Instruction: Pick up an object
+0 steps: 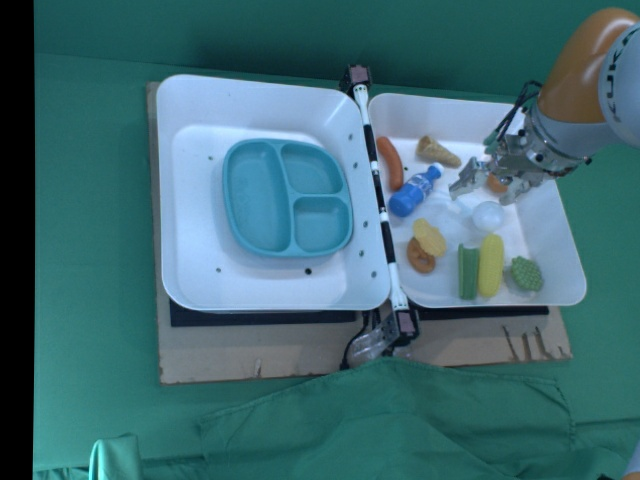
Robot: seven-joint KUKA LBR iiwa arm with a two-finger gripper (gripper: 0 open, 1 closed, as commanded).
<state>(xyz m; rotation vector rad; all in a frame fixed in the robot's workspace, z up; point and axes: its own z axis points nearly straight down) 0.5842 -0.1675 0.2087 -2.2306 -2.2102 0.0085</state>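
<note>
Nearest, corn (491, 265) and cucumber (467, 271) lie at the right bin's (560, 268) front edge; mid-bin, a blue bottle (414, 191). Farther back the pincer (487, 176) hangs spread wide, holding nothing. Approach stage, I'd say: choose something, drop, close.

Teal divided plate (288, 197); white bins (200, 118); blue bottle (413, 192); yellow corn (490, 264); green cloth (400, 418); orange sausage (390, 162)

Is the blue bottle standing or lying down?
Lying down: the blue bottle rests on its side in the right bin, cap toward upper right.
</note>
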